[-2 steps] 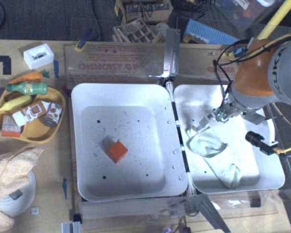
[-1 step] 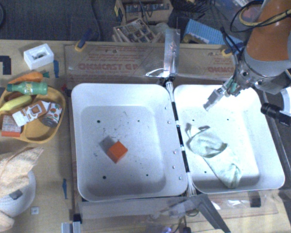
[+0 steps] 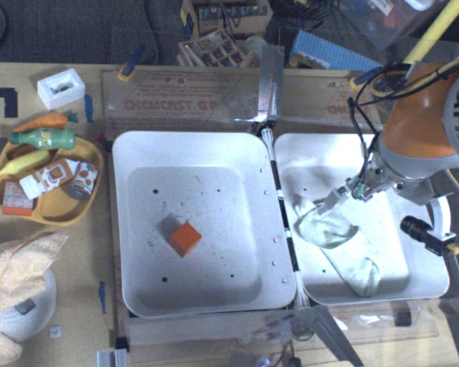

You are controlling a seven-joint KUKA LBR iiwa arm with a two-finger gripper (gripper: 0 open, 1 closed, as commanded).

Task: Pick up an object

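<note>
An orange block [image 3: 186,238] lies in the left bin [image 3: 138,159], a little left of its middle, with a grey shadow beside it. In the right bin [image 3: 421,281] a pale, see-through crumpled item [image 3: 327,229] lies by the left wall, and a whitish-green cloth-like piece [image 3: 362,274] trails from it toward the front. My gripper [image 3: 331,201] reaches in from the right and hangs just over the upper edge of the crumpled item. The view does not show whether it touches that item.
A yellow bowl [image 3: 69,214] of toy food sits left of the bins, with a beige cloth [image 3: 19,262] below it. A white box [image 3: 61,88] stands at the back left. Black cables [image 3: 359,109] loop behind the right bin near the arm.
</note>
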